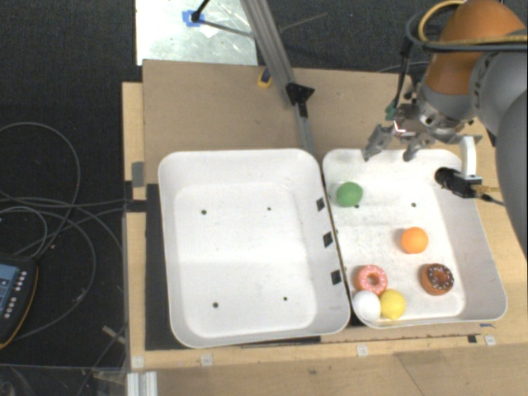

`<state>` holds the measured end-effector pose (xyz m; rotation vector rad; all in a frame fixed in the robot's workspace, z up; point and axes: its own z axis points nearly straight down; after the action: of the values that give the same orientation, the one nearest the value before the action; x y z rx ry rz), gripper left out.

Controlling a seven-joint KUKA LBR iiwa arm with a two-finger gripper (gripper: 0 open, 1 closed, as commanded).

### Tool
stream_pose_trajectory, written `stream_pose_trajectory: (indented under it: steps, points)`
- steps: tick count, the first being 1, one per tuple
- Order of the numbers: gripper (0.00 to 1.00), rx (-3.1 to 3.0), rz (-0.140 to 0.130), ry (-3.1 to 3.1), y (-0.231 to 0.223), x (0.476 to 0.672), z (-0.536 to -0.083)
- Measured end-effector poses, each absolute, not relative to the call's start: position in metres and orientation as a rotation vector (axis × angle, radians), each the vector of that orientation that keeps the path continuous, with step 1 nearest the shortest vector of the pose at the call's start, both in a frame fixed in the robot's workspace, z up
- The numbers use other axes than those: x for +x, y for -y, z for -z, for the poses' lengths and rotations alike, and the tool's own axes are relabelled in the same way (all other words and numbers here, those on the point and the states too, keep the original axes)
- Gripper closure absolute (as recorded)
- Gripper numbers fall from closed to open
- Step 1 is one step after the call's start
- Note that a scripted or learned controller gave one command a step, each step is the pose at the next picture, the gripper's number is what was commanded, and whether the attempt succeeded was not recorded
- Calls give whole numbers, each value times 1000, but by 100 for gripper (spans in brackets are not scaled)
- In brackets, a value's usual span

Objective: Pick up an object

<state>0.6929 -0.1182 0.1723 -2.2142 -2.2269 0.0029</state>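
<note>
Camera view
My fingers [389, 147]: two dark prongs spread apart with nothing between them, hanging over the far rim of the right bin, near its far-left corner.
My arm [478, 48]: grey with an orange band above the wrist, reaching in from the right side of the view.
Right shallow white bin [483, 246]: it carries all the loose things, and its left wall lies against the left bin.
Round green ball [349, 194]: in the far-left part of the right bin, just below my fingers in the view and apart from them.
Round orange ball [414, 240]: near the middle of the right bin, alone.
Pink-frosted ring doughnut [371, 279]: at the near-left of the right bin, touching the two balls in front of it.
White ball [366, 306]: in the near-left corner, right beside the yellow one.
Yellow ball [393, 304]: just right of the white ball.
Brown chocolate ring doughnut [437, 279]: near the front of the right bin, right of the pink one.
Left shallow white bin [177, 246]: side by side with the right one.
Brown surface [206, 106]: under both bins.
</note>
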Motion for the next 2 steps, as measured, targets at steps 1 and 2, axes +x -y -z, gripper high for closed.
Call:
stream_pose_trajectory:
  steps: [1,2]
  points:
    - [0,-2213,-2,2226,110,691,-115]
    - [100,-2214,3,2233,110,692,-130]
